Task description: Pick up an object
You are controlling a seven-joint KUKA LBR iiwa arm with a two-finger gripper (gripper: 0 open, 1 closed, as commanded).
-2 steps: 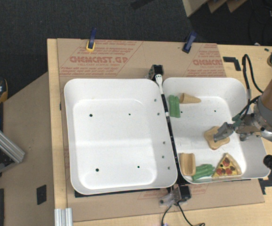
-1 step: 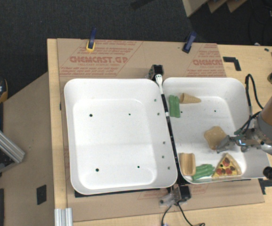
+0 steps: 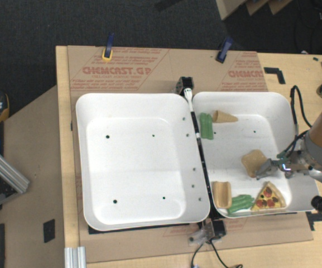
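While the task names no single object, the thing nearest the gripper [image 3: 268,168] is a tan, bread-like toy piece [image 3: 254,162] lying on the floor of the right bin [image 3: 244,100], a little right of that bin's middle. The gripper's dark fingers reach in from the right and end at the lower right edge of this tan piece; whether they are spread or closed cannot be told from this slant, and nothing shows between them. Behind the fingers, the grey wrist [image 3: 317,155] leaves the view at the right edge.

Just below the gripper, a toy pizza slice [image 3: 269,197] with red dots lies near the bin's front wall. Touching its left side is a green toy vegetable [image 3: 240,203], and left of that a tan slice of toy bread [image 3: 221,194] sits in the front left corner. Toward the back of the same bin, a flat green strip [image 3: 206,125] lies along the left wall, with a small tan cone-shaped piece [image 3: 224,116] just beside its upper end.

The left bin [image 3: 82,149] sits side by side with the right one, their rims meeting along a dark seam, and shows a few small dark dots on its white floor. Both bins rest on a brown cardboard sheet [image 3: 144,66] printed with red lettering, held at its far edge by a yellow-and-blue clamp [image 3: 108,49] and a blue clamp [image 3: 224,50]. A black cable [image 3: 293,108] curves over the right bin's far right rim.
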